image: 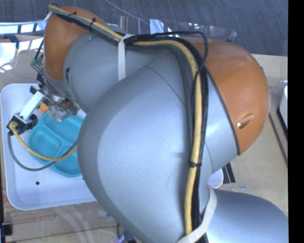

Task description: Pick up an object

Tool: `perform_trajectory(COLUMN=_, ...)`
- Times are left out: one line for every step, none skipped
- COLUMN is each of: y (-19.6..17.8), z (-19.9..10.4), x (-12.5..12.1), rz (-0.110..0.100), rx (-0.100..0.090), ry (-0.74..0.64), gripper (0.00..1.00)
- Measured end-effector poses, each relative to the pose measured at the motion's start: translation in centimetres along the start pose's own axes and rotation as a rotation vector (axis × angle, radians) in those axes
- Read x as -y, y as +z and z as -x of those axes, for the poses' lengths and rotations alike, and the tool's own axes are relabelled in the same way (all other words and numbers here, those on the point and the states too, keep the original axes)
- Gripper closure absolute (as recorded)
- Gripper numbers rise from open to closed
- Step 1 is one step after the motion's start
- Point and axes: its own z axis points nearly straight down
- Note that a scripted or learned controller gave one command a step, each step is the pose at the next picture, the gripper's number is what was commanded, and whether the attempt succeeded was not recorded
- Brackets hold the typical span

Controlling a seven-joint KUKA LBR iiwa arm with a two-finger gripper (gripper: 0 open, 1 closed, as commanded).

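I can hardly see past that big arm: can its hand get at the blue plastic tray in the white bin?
Probably yes: the hand hangs right over the blue plastic tray, with nothing visible between them.

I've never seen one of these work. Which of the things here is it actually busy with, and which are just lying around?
Part of the job:
claw, over the blue tray
blue tray, in the white bin
white bin

Just there:
yellow cable, looping over the tray
clear plastic sheet behind the arm

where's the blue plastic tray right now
The blue plastic divided tray lies in the left white bin, on the left of the camera view, directly under the arm's wrist end and partly hidden by the grey arm.
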Motion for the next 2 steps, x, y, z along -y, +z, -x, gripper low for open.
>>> perform_trajectory(y=0.6, z=7.7, x=6.8, rz=-0.003, rx=0.002, ry=0.117, gripper=1.00)
perform_trajectory(y=0.6, z=5.3, x=4.5, rz=0.000, rx=-0.001, ry=0.246, gripper=1.00)
